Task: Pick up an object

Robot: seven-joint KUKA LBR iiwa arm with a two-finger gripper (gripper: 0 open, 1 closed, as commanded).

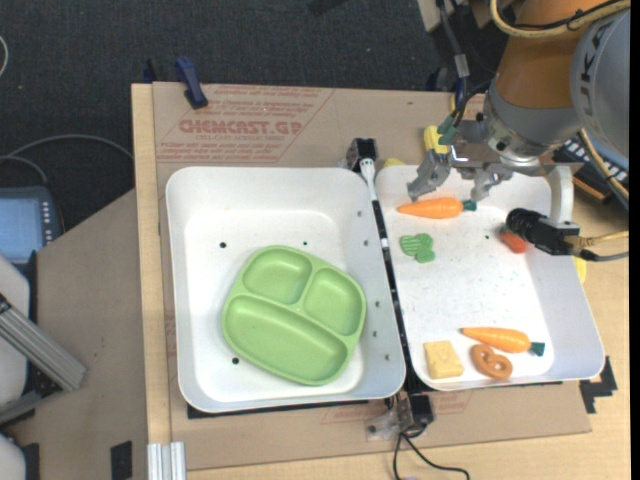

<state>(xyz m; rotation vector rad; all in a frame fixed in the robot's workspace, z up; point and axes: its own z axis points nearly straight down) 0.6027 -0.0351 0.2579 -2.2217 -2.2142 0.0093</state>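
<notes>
My gripper (pixel 455 184) hangs over the far end of the right bin (pixel 570 313), its fingers (pixel 430 176) spread apart. An orange carrot (pixel 431 208) lies just below the fingertips, on the bin floor, not between them. Nearer the middle lies a small green toy (pixel 417 247). At the bin's near end are a second carrot (pixel 498 339), a yellow cheese block (pixel 442 359) and a brown pretzel-like ring (pixel 493 364). A red piece (pixel 514 240) sits by the right wall.
The left bin (pixel 190 268) holds a green divided plate (pixel 294 313). A black fixture (pixel 540 230) reaches over the right bin's far right side. A black clip (pixel 361 154) sits where the bins meet. Cardboard (pixel 240 118) lies beyond the bins.
</notes>
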